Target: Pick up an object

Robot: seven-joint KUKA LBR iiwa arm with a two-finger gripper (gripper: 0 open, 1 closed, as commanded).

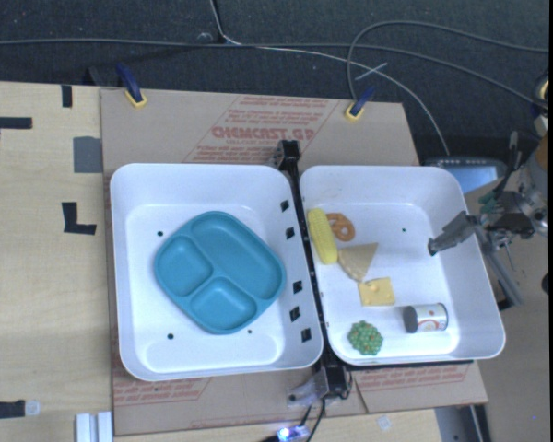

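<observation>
Two shallow white bins sit side by side on a cardboard sheet: the left bin [129, 247] holds one blue divided plate [219, 271], and the right bin [475, 274] holds six small objects. The gripper [440, 243] hangs over the right bin's right wall, at about 3 o'clock of that bin, with nothing between its fingers; whether it is released or clenched cannot be told, since the dark tip is small and blurred. The candidate objects all lie toward 9 o'clock and 7 o'clock of the gripper, apart from it. Counted, they are: one yellow corn cob [323, 236] beside the centre divider, one orange pretzel-like ring [342, 226] touching it, one tan wedge [358, 261], one yellow cheese square [378, 292] just below the wedge, one green broccoli piece [366, 337] near the front wall, and one small can [425, 318] lying on its side, nearest the gripper, at about 6 o'clock of it. The arm [516, 212] enters from 3 o'clock, its wrist roughly level and the gripper pointing toward 8 o'clock.
</observation>
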